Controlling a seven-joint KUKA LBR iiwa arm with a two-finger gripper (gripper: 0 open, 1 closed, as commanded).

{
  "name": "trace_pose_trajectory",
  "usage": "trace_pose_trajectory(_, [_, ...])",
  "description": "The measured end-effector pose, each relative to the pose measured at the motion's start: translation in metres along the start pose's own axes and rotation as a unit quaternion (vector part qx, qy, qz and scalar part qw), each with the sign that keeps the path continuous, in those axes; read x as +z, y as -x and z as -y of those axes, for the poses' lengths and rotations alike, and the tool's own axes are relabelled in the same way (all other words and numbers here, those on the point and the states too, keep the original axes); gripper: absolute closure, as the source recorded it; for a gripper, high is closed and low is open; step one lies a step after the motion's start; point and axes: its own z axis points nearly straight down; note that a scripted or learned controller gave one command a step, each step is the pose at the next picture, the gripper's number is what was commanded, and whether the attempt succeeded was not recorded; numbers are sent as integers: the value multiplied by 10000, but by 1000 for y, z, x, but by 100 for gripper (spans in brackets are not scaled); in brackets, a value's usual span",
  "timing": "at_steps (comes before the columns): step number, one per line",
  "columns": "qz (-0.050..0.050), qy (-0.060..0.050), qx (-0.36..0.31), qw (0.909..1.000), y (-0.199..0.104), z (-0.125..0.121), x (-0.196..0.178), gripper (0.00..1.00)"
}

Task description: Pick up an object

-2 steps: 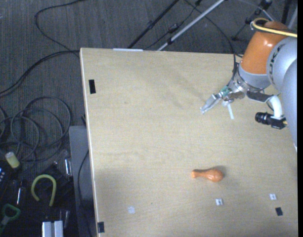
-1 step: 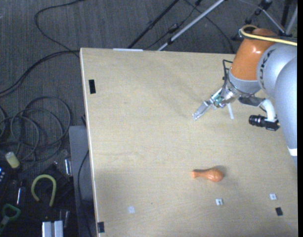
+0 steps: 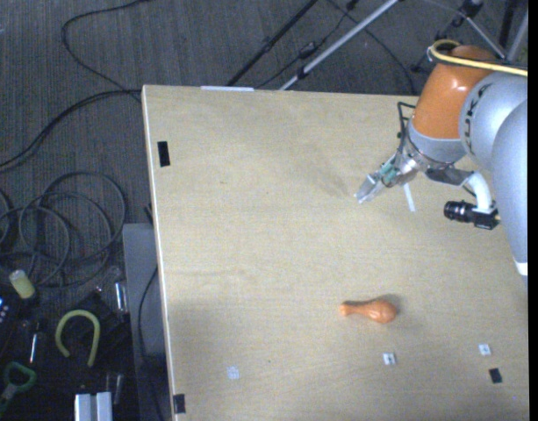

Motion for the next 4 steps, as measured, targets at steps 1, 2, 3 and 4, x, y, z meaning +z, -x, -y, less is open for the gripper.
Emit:
trace_pose_trajectory(1, [-9,-3,138,9999,-64,-35,-82,100])
trace_pose_trajectory(2, [-19,-9,126,9999,-126,-68,-89,100])
trace_pose_trajectory(3, [-4,-21,306,9995,-95,14,-115,100])
trace_pose_trajectory(4, [-12,-16,1317,9913,-70,-5,-99,100])
